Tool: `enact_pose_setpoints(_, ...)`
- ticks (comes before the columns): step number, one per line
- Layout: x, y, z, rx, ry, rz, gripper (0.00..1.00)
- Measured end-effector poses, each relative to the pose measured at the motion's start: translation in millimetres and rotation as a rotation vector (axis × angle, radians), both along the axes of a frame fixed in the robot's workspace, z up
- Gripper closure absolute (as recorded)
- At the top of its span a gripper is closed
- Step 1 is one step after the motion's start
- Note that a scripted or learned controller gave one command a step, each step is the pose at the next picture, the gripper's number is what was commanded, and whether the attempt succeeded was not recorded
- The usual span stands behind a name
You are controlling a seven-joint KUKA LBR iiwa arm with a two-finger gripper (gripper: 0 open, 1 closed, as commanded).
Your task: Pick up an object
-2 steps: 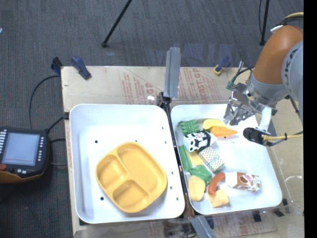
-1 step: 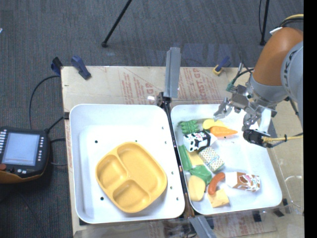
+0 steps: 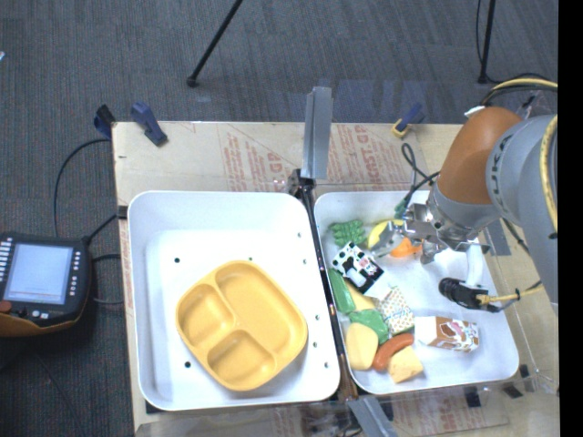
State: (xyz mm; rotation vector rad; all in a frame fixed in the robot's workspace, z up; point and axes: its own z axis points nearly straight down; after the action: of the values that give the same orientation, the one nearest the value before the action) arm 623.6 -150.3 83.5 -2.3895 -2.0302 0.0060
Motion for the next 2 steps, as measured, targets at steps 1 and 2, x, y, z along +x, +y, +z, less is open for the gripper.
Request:
enact_pose_setpoints(1,-0.7,-0.3,5.7,0.003,0.006,-0.003,1.00)
enact_pose_setpoints(2,-0.7,-0.5,5.6,0.003,0.006,-0.004,0.00)
